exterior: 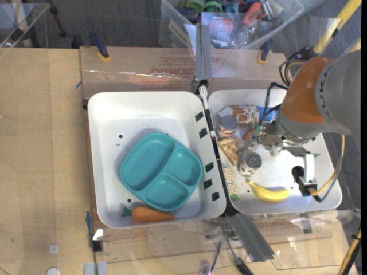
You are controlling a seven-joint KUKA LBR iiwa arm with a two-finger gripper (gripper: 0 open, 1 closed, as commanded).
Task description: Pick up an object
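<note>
Camera view: I have the pincer low in the right bin, over clutter heaped against the divider. I cannot tell its state from here. A small round jar lies directly beneath it, my likeliest target. The banana sits just nearside. The teal divided plate and carrot lie well left, in the other bin.

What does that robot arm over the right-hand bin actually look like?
The arm is a thick, rounded grey tube with an orange band above the wrist. Black and yellow cables loop around it, and the wrist ends in metal and black hardware.
</note>
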